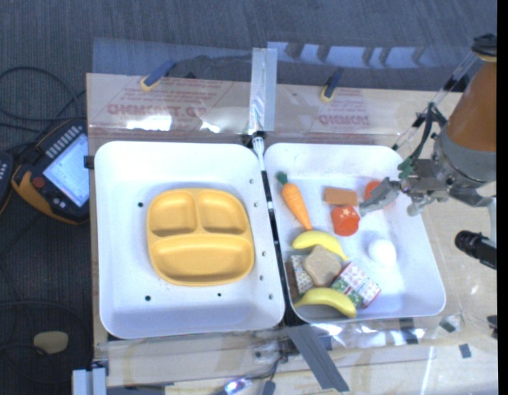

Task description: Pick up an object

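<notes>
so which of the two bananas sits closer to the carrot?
The upper banana, just below the carrot tip. The other banana lies at the right bin's front edge, past the bread.

There are two white bins [114, 245]. Left of the gripper [377, 202], one yellow divided plate [201, 235], one carrot [295, 205], two bananas [318, 241], one bread slice [322, 265]. Below it, one white egg [381, 251].

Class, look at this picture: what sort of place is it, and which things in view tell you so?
Probably a robotics lab bench set up for picking trials. The clues: a robot arm with a claw over a white bin of toy food, and a handheld control pendant with cables on the carpet.
</notes>
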Tool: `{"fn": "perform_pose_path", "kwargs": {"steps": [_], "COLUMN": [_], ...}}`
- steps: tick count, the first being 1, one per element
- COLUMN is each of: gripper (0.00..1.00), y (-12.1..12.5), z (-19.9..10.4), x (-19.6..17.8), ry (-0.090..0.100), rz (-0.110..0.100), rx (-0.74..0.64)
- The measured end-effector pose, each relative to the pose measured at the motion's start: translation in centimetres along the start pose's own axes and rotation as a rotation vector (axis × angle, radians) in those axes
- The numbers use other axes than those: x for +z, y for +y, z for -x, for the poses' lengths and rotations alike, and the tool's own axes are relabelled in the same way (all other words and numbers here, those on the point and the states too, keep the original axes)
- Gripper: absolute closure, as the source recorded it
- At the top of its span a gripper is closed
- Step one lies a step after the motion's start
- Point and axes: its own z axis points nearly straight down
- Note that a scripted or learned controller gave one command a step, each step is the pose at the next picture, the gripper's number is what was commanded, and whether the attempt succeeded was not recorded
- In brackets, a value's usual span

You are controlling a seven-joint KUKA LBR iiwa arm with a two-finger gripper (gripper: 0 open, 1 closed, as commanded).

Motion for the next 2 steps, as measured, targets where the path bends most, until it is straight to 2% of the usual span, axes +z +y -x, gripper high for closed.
{"fn": "perform_pose_path", "kwargs": {"steps": [1,2], "gripper": [0.00,0.00], "y": [0.0,3.1], "z": [0.0,-1.5], "x": [0.0,16.5], "ry": [0.000,-0.002], "rz": [0.000,0.013], "rx": [0.000,0.094]}}
